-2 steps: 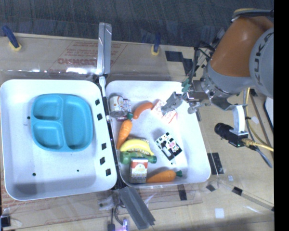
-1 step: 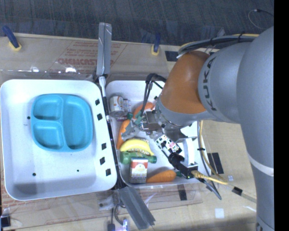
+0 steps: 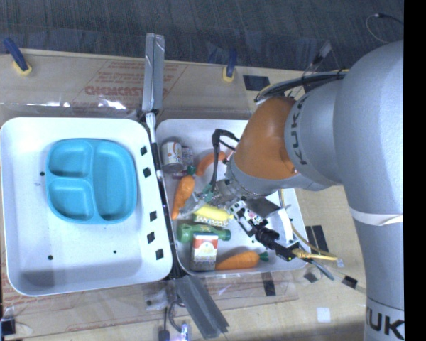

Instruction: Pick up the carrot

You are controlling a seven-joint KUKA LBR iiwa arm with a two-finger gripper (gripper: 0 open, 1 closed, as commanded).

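Down in the right bin (image 3: 172,130) the arm (image 3: 326,141) reaches over the clutter, its gripper (image 3: 231,208) low among the objects — whether it is spread or pressed together cannot be told from this angle. One carrot (image 3: 182,194) lies at the bin's left side, just beside the divider wall and left of the gripper. Another carrot (image 3: 238,261) rests along the near wall, beside a small carton (image 3: 205,250). A can (image 3: 172,153) sits near the far left corner, and a yellow piece (image 3: 211,213) lies close to the gripper. The left bin (image 3: 21,261) holds a blue divided plate (image 3: 92,180) — well apart from the arm
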